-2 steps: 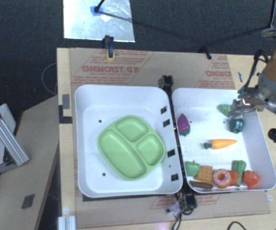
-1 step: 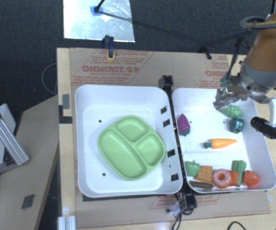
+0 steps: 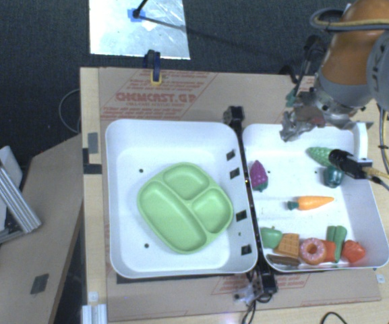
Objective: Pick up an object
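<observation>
The right bin (image 3: 373,211) holds several toy foods. A purple eggplant (image 3: 257,175) lies by its left wall and an orange carrot (image 3: 312,202) lies mid-bin. A green ridged vegetable (image 3: 321,155) and a teal piece (image 3: 332,175) sit toward the far right. Along the near wall are a green pepper (image 3: 271,236), a waffle (image 3: 288,246), a pink donut (image 3: 312,250), a green piece (image 3: 336,235) and a red tomato (image 3: 353,251). My gripper (image 3: 294,128) hangs over the bin's far left corner, apart from all of them, with nothing seen in it.
The left bin (image 3: 123,181) holds a green divided plate (image 3: 184,206). A black divider with clips (image 3: 238,171) runs between the bins. The arm's orange band (image 3: 356,36) and cables (image 3: 383,174) hang over the right bin's far right side.
</observation>
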You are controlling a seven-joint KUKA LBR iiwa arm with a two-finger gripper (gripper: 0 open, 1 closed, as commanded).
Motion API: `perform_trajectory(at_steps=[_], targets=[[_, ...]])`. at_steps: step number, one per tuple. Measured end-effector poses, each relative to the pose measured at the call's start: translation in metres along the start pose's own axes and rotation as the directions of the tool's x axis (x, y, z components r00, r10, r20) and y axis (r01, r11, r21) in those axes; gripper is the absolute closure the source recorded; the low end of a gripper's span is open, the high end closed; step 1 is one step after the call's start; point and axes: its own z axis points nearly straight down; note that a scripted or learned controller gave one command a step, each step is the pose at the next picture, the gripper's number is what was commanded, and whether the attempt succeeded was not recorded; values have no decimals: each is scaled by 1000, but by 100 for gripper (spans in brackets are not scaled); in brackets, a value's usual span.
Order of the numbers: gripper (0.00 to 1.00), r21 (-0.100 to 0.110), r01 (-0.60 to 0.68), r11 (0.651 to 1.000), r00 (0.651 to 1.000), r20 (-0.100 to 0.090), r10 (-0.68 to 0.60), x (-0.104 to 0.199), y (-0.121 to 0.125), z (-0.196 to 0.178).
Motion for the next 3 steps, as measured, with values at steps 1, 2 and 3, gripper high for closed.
perform_trajectory(at_steps=[1,2,3], targets=[[100,1,-2,1000,1000,1,2,53,19,18],[100,1,-2,1000,1000,1,2,80,38,21],[100,1,-4,1000,1000,2,4,77,36,16]])
